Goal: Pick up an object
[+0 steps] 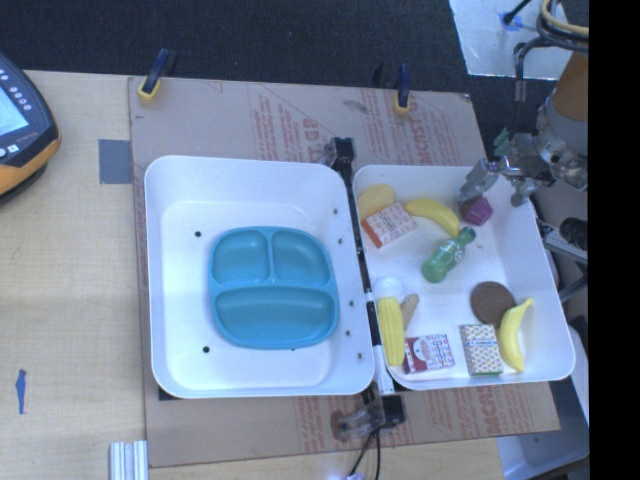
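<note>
One target: purple piece [478, 209], far corner of the right bin [545, 258].
Bearing: I see it just below the gripper [492, 183], touching or nearly so.
Axis: compact, none to speak of.
Fingers: spread, nothing between them.
Arm: reaches in from the right, wrist low over the bin's far edge.

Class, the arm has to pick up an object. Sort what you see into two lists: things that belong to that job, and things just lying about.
Belonging to the job:
claw
purple object by the claw
green bottle
two bananas
corn cob
right bin

Lying about:
blue divided plate in the left bin
clamps
handheld controller
</note>
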Robot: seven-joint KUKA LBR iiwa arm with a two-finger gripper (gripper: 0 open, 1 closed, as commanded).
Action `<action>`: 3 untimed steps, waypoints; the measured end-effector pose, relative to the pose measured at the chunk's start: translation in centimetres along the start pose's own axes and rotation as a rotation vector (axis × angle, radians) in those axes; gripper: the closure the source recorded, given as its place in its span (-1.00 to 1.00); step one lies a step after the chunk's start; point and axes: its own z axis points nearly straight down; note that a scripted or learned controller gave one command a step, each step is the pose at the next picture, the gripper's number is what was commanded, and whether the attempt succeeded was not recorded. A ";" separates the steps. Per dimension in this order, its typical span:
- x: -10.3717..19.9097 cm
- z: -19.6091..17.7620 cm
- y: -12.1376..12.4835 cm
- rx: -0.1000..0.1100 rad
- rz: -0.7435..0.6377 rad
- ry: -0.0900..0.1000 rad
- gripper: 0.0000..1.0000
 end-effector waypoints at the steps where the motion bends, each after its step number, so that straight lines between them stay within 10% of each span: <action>1: 3.7 14.4 -3.5 0.012 0.000 0.004 -1.00; 2: 3.3 12.5 -3.1 0.002 0.000 -0.001 1.00; 3: 13.6 3.0 -3.4 -0.009 -0.010 0.003 1.00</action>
